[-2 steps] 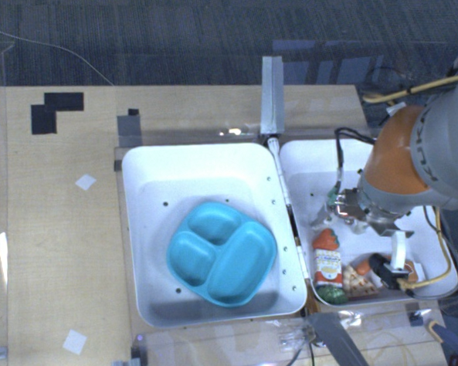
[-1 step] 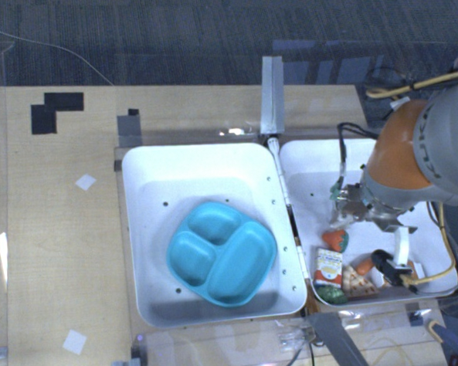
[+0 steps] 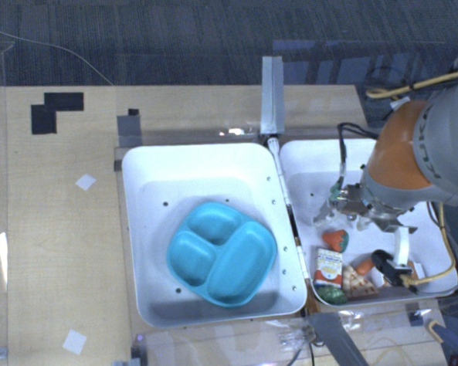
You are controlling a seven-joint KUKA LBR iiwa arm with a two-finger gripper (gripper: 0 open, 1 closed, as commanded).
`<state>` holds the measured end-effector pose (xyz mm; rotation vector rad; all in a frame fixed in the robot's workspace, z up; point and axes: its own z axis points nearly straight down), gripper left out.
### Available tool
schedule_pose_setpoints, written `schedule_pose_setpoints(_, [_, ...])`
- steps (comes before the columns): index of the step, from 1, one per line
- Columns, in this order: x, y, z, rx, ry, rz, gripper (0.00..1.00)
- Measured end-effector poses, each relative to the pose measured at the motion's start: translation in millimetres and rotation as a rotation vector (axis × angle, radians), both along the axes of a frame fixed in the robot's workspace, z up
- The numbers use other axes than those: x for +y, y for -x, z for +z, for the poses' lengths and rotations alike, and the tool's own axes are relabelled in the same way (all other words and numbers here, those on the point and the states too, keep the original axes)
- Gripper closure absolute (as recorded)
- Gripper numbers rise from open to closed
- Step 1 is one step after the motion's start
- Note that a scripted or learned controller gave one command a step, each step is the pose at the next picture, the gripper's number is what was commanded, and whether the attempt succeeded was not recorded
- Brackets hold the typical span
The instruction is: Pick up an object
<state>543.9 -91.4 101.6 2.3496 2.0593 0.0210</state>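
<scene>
My gripper (image 3: 345, 208) hangs low over the right bin (image 3: 309, 169), below the arm's orange band, which reaches in from the right. Just under it and slightly to the left lies a red, strawberry-like object (image 3: 334, 239). I cannot tell whether the gripper touches it. Along the front of this bin lie a small printed carton (image 3: 328, 266), a green item (image 3: 332, 293), a small orange piece (image 3: 363, 267) and a tan waffle-like piece (image 3: 362, 287).
The left bin (image 3: 148, 183) holds a blue divided plate (image 3: 222, 252) near its middle. A metal divider (image 3: 287, 206) runs between the two bins. The back half of the right bin shows bare white floor.
</scene>
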Motion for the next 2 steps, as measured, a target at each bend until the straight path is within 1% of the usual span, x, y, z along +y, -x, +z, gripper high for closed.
schedule_pose_setpoints(1, [-19.7, 20.2, -11.9, 0.007, -0.003, 0.001, 0.00])
schedule_pose_setpoints(2, [-45.7, -4.9, 178.3, 0.015, 0.004, 0.446, 0.00])
